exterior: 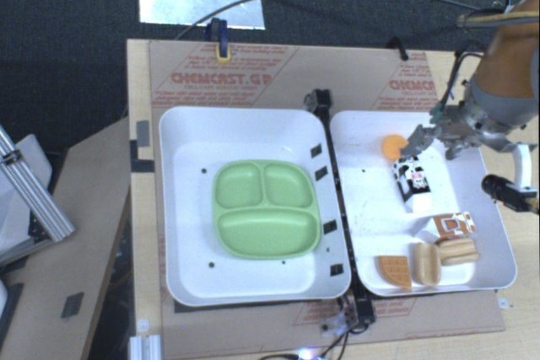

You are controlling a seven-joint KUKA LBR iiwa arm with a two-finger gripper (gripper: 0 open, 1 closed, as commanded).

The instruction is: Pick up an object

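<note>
The right bin point(498, 265) holds several small items. An orange ball point(391, 148) lies near its back. A black-and-white carton point(413, 183) lies in the middle, and a brown-and-white packet point(454, 224) sits to its right. At the front are a hot-dog bun point(439, 257) and a round waffle point(393, 270). My gripper point(434, 149) hangs over the back of this bin, just right of the orange ball and above the carton's far end. Its fingers point(412, 145) are spread open with nothing between them.
The left bin point(181, 181) holds a green divided plate point(267, 209). A black clamp strip point(329, 181) runs between the two bins. The grey arm with its orange band point(506, 63) comes in from the right, and a dark part point(506, 192) of it juts over the right bin's edge.
</note>
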